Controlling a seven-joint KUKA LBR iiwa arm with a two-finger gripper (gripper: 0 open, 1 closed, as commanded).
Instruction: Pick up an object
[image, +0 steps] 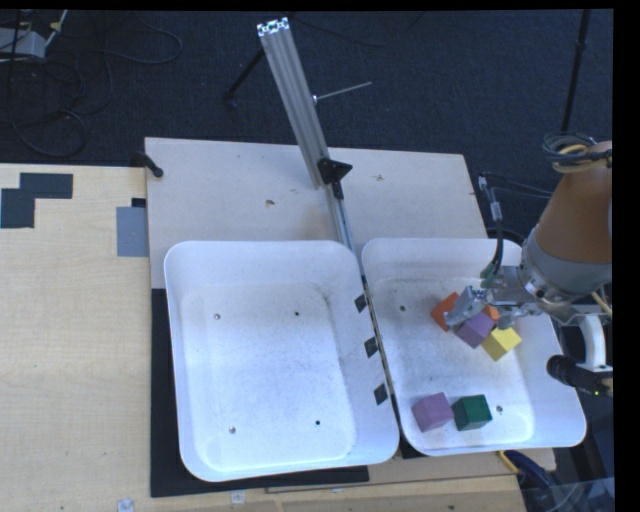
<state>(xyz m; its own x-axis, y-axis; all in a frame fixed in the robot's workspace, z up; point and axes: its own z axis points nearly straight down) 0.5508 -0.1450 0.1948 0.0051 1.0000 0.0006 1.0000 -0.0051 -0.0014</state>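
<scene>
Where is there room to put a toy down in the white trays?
The left bin has bare floor everywhere. The right bin is crowded: gripper over orange, purple and yellow blocks, plus purple cube and green cube. Its top-left corner is bare.

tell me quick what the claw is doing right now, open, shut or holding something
Claw: cannot be told; it sits low in the right white bin among the small orange block, purple block and yellow block.
</scene>
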